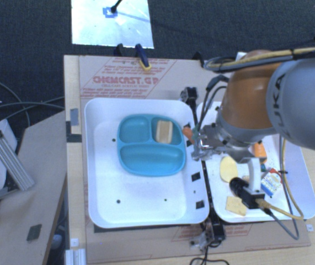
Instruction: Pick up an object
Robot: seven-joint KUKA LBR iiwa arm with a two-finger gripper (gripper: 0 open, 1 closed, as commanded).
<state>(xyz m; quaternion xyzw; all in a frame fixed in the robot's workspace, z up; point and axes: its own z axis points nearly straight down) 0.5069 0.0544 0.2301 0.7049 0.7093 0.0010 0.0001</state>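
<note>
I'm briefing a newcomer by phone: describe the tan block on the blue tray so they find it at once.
Start at the left bin, which holds a blue tray with three compartments. The tan block sits in the tray's upper right compartment. It is the one item on the tray; the yellow pieces lie in the right bin.

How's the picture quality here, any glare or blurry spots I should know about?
In the camera view, the shiny sheet beyond the bins glares pale white; the left bin is bright and nearly shadowless; the blue tray reads crisp; small items under the arm in the right bin look soft.
</note>
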